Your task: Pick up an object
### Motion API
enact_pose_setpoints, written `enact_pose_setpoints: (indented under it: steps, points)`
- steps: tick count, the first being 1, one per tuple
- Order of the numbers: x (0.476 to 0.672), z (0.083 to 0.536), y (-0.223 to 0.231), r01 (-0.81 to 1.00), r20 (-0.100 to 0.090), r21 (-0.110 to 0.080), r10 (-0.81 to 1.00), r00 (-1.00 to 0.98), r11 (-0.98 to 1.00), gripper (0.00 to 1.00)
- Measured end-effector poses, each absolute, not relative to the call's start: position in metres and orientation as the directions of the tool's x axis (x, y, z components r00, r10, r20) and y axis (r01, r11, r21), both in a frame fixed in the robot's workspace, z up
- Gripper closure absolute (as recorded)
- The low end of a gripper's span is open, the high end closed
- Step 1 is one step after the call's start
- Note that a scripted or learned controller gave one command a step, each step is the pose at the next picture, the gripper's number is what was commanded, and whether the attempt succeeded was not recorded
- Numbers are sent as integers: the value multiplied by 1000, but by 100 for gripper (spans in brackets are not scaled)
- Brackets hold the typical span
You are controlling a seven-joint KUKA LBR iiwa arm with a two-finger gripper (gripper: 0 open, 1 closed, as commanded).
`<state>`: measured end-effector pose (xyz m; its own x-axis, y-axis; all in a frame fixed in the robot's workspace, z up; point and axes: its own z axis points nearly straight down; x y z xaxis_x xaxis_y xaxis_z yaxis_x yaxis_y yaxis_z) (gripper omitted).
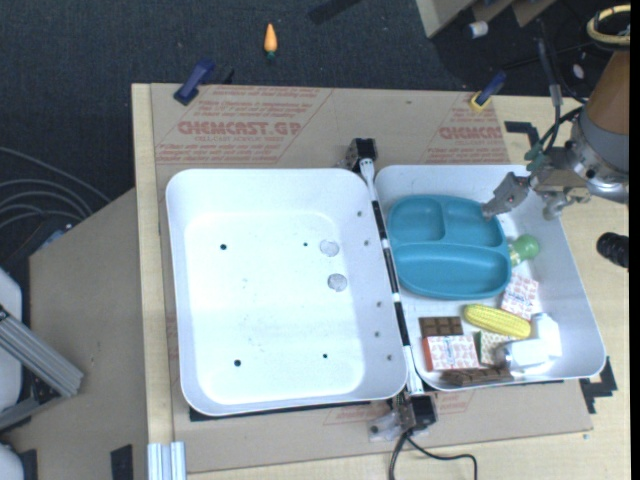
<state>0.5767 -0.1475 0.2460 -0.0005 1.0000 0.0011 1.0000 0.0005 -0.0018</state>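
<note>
While the fingers point(527, 194) hovered spread and empty above the blue plastic divided tray point(445, 245), nothing was lifted yet.

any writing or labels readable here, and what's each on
"CHEMCAST GP" in red, printed on the brown board under the bins, beyond the left bin.
The same red print, seemingly "CHEMCAST", repeats on the board beyond the right bin, blurred and partly cut off.
Smaller red lines above each print: too small to read.
Patterned packets at the near end of the right bin: print too blurred to read.
</note>
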Motion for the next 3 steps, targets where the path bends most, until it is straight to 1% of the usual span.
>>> enact_pose_setpoints:
  steps: [1, 2, 3]
  points:
    - [559, 151, -147, 1000, 1, -2, 1000, 1, -1, 0]
    - [659, 93, -164, 1000, -1, 3, 1000, 0, 0, 0]
    - [667, 85, -180, 1000, -2, 2, 1000, 0, 0, 0]
